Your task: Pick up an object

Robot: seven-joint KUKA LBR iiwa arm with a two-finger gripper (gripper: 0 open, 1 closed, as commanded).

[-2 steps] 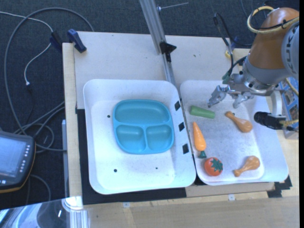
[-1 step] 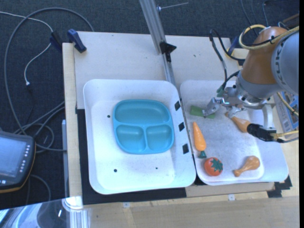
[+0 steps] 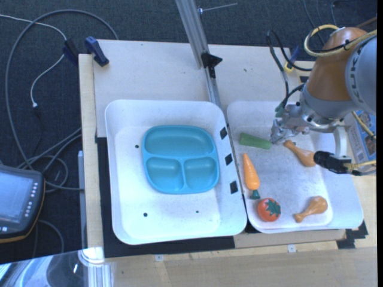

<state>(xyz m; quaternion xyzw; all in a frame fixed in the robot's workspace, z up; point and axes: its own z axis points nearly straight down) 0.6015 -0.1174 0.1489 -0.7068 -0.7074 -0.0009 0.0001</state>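
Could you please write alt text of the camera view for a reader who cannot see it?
The gripper hangs low over the right bin, by a green piece; a carrot, tomato and two drumsticks lie there. The left bin holds a blue divided plate.

Hidden, cropped and unclear parts of the bench scene

The arm [image 3: 344,70] runs off the right edge, so its base is cut away. The gripper [image 3: 280,133] is too small and dark to show how its fingers stand, and its tip covers the near end of one drumstick [image 3: 300,153] and crowds the green piece [image 3: 255,141]. The tablet [image 3: 18,203] is cropped at the left edge. The right bin [image 3: 353,205] is partly covered by the arm's wrist.
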